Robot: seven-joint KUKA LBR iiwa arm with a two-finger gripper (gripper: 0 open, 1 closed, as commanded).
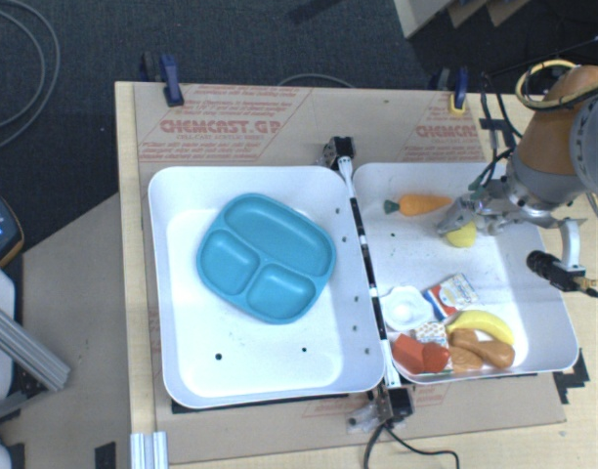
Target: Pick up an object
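Observation:
My gripper (469,217) is low in the far part of the right bin (548,355), reaching in from the right. A small yellow item (462,235) lies right under its tip, touching or nearly touching it, and partly covered by it. A toy carrot (421,204) lies just to the left of the gripper. At the near end of the bin are a banana (481,324), a brown sausage (478,356), a red piece (419,353), a white fried egg (404,310) and a small printed packet (453,292).
The left bin (182,360) holds a blue divided plate (267,257). A black clip (339,150) sits at the far end of the wall between the bins. Blue clamps (168,71) hold the cardboard base at its back edge.

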